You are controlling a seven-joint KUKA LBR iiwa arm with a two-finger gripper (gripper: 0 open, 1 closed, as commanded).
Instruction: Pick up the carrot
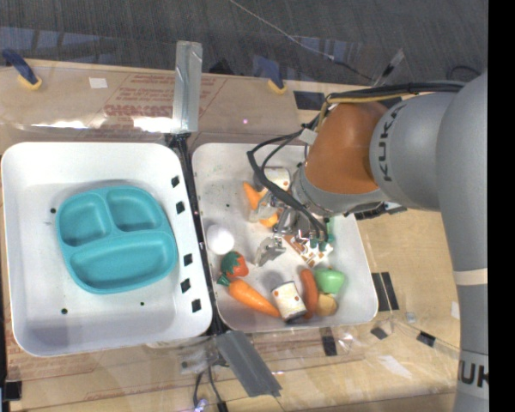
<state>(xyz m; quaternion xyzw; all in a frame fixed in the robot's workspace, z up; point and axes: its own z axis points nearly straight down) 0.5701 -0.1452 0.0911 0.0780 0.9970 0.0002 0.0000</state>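
Pincer point(279, 245): grip state you cannot tell. Carrot point(251, 297): lies just below-left of pincer, in right bin point(208, 172); likely light, rigid, smooth plastic. Take it across the thick orange middle.

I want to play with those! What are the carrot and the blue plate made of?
The carrot looks like smooth toy plastic: its orange is even with a slight shine, and its green top looks moulded. It could be rubbery; the picture can't settle that. The blue plate in the left bin looks like hard plastic, one solid teal colour with rounded moulded compartments and soft highlights.
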